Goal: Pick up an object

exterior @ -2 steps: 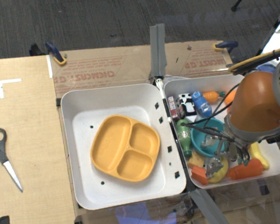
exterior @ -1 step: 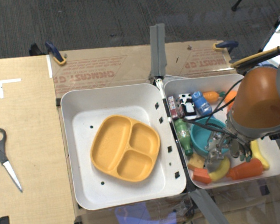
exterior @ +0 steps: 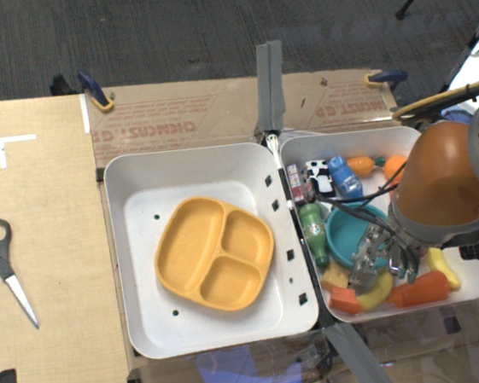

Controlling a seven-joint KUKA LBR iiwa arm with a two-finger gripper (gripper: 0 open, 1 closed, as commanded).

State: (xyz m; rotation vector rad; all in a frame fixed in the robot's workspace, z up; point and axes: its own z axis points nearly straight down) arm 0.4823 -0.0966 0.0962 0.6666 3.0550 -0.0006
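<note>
The right bin [exterior: 362, 136] holds a heap of toy items: a teal bowl [exterior: 347, 234], a green bottle [exterior: 313, 229], a blue-and-white bottle [exterior: 343, 176], an orange piece [exterior: 359, 164], a yellow banana [exterior: 376, 293], a red-orange carrot shape [exterior: 421, 289] and a red block [exterior: 342, 303]. My gripper [exterior: 375, 264] hangs low over the front of this heap, just right of the teal bowl and above the banana. The orange wrist band [exterior: 443, 179] covers the bin's right part.
The left bin [exterior: 136, 267] holds a yellow three-compartment plate [exterior: 215, 252]. Scissors [exterior: 3, 265] lie on the cardboard at far left. A grey divider bar [exterior: 269, 88] stands between the bins at the back. Blue clamps [exterior: 95, 89] grip the back edge.
</note>
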